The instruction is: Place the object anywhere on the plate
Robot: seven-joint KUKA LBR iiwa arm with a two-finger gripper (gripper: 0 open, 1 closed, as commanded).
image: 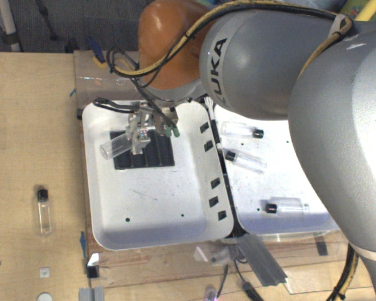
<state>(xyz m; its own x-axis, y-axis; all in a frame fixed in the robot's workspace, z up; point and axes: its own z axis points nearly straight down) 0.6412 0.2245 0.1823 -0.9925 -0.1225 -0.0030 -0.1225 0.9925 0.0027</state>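
Clear plastic, the vial (pixel 114 146) looks light, stiff and slippery, best pinched mid-barrel, as the tool (pixel 140 135) seems clenched on it above the black plate (pixel 156 155).

Three clear vials (pixel 241 131) in right bin (pixel 301 227), vial on bench (pixel 44 211)

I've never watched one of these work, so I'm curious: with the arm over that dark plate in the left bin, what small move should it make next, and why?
Probably open the gripper and let go. A clear vial seems to sit between its fingers, low over the left edge of the black plate in the left bin, so releasing should leave it on the plate, though it overhangs slightly.
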